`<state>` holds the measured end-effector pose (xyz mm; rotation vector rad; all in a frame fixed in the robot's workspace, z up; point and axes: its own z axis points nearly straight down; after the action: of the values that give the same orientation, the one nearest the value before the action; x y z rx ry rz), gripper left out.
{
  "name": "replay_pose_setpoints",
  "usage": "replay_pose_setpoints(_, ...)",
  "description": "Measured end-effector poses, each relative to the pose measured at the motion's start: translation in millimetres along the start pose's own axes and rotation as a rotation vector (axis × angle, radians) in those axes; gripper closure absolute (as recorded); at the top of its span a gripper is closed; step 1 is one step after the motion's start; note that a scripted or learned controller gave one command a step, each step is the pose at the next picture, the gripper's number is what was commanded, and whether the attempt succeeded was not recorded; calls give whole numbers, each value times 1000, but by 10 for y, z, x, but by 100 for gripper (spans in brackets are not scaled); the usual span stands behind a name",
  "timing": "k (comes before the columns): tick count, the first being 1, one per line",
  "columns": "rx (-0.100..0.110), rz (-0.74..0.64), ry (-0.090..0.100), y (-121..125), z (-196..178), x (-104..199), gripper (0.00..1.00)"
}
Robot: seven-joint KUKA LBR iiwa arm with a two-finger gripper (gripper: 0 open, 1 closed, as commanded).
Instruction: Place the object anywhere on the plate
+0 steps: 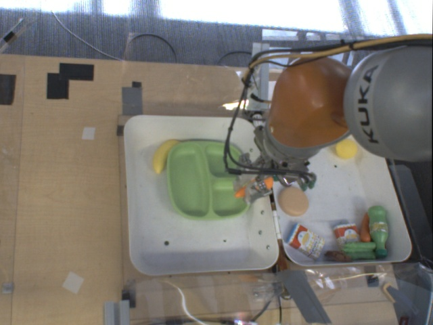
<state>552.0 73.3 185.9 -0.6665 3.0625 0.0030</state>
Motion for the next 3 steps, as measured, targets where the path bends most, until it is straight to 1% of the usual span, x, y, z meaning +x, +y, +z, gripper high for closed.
replay_pose_setpoints(1,3,75,-5,-495,-189,-659,100)
replay_pose_setpoints(2,3,-204,-9,-153,-1222,-1124,100)
replay_pose_setpoints(3,-6,-305,9,123,175,-1315,100)
